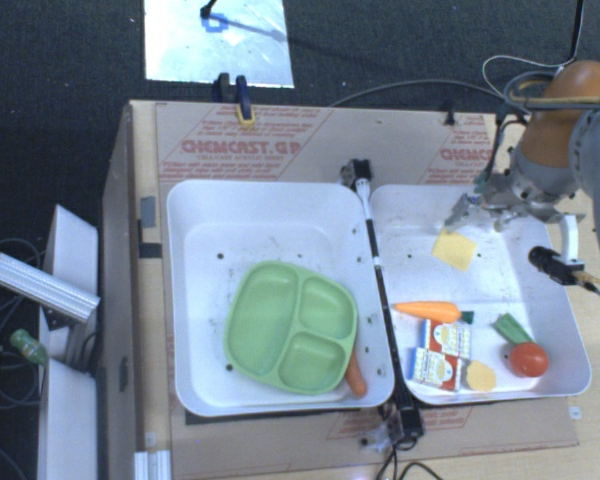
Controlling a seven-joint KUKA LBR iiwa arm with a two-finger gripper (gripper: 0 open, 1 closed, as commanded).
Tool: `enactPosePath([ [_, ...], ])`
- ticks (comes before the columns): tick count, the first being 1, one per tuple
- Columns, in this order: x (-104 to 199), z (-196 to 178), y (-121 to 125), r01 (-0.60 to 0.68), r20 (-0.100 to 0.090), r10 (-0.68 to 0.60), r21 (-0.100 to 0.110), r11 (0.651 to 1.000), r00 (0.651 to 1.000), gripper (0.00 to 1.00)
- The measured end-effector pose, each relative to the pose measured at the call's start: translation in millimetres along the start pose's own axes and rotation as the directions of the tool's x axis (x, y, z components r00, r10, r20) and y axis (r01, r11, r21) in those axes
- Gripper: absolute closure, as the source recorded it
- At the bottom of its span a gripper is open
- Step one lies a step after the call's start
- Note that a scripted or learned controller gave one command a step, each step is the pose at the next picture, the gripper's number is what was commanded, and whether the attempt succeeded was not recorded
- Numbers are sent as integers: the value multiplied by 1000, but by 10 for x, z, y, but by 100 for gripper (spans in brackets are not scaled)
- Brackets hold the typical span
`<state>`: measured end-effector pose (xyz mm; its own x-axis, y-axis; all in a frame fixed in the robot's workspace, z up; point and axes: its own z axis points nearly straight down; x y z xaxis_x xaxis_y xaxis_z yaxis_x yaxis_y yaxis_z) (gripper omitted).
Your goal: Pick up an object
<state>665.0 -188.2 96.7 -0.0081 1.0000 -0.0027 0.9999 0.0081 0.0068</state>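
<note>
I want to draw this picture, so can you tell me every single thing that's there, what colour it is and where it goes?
bins: two, white, side by side on the bench.
divided plate: one, light green, in the left bin, near its front right.
sausage: one, orange-brown, left bin, by the plate's front right edge.
yellow square: one, yellow, right bin, towards the back.
carrot: one, orange with a green end, middle of the right bin.
small cartons: two, red and white, front of the right bin.
round slice: one, pale yellow, beside the cartons.
tomato: one, red, front right corner.
green piece: one, just behind the tomato.
arm: one, grey with an orange band, reaching from the right.
gripper: one, over the right bin's back, by the yellow square.
</note>
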Motion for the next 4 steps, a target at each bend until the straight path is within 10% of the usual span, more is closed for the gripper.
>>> enactPosePath([
  [1, -160, 110, 42, -5, -4, 5, 5, 1000, 1000, 0],
  [2, -164, -7, 58, -2, 0, 2, -1, 1000, 1000, 100],
  [3, -163, -6, 57, -1, 0, 1, 0, 1000, 1000, 0],
  [4, -181, 120, -592, -7, -2, 7, 6, 1000, 1000, 0],
])
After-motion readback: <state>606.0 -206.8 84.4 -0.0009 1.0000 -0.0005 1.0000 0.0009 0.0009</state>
